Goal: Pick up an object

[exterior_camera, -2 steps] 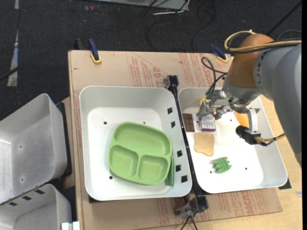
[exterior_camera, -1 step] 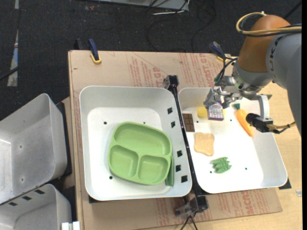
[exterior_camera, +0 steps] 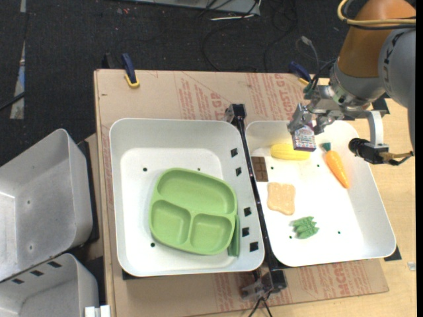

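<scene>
Your pincer (exterior_camera: 305, 135) gripped a small purple-labelled carton (exterior_camera: 304, 139); corn (exterior_camera: 289, 152) lay just below it, carrot (exterior_camera: 338, 168) right.

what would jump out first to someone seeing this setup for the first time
Probably the green divided tray, lying flat in the left bin and taking up most of its floor. Next, the grey and orange arm reaching in from the right, its hand over the far end of the right bin, just above a yellow corn cob. An orange carrot, a tan toast slice and a small green leafy piece lie scattered there.
</scene>
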Controlling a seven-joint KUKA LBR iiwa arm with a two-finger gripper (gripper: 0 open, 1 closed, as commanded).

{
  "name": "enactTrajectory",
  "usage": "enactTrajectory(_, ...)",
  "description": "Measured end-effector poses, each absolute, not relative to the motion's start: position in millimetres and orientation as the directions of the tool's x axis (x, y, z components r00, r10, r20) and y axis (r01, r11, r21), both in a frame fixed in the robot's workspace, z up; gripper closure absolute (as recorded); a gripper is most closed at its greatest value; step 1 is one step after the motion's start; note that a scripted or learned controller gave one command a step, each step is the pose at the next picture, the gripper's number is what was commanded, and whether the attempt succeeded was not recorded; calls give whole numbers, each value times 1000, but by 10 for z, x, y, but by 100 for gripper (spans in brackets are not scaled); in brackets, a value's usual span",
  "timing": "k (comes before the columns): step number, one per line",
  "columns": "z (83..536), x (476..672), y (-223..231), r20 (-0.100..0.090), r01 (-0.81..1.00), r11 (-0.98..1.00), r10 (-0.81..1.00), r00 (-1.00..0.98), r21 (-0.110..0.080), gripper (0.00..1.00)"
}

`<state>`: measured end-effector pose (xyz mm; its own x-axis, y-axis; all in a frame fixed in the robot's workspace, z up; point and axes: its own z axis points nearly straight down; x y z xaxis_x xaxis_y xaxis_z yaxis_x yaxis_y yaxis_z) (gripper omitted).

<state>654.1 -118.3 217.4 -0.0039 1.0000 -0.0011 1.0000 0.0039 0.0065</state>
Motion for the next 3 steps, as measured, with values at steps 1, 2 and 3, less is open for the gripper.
enactTrajectory(1, 2337, 6549, -1182, -1, 1000, 4, 1000, -4, 3, 100)
enactTrajectory(2, 2403, 6309, -731, 2, 1000, 7, 1000, -7, -2, 100)
enactTrajectory(3, 2482, 6000, -333, 2, 1000, 6, 1000, -6, -3, 100)
